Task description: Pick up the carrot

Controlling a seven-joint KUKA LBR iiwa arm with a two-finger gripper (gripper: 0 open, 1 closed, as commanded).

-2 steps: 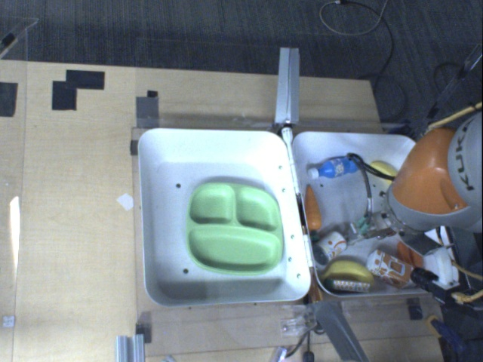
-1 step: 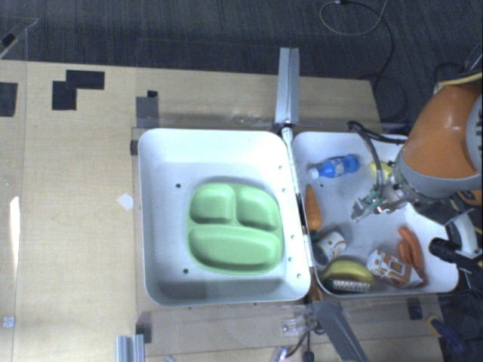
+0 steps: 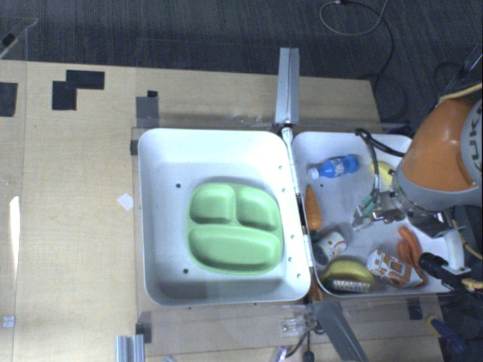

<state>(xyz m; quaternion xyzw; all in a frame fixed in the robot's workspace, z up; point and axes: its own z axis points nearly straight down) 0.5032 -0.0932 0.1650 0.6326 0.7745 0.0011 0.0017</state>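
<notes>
The carrot [image 3: 311,209] is a short orange piece lying lengthwise against the left wall of the right bin [image 3: 343,145]. My gripper [image 3: 368,215] hangs over the middle of that bin, to the right of the carrot and apart from it by a clear gap. Nothing shows in the gripper. The grey arm with its orange band [image 3: 441,153] covers the bin's right side.
Around the gripper lie a blue bottle [image 3: 334,167], a yellow item [image 3: 385,173], a small can [image 3: 332,243], a yellow object [image 3: 347,271], a printed packet [image 3: 389,267] and an orange-red item [image 3: 410,245]. The left bin [image 3: 162,202] holds a green divided plate [image 3: 234,227].
</notes>
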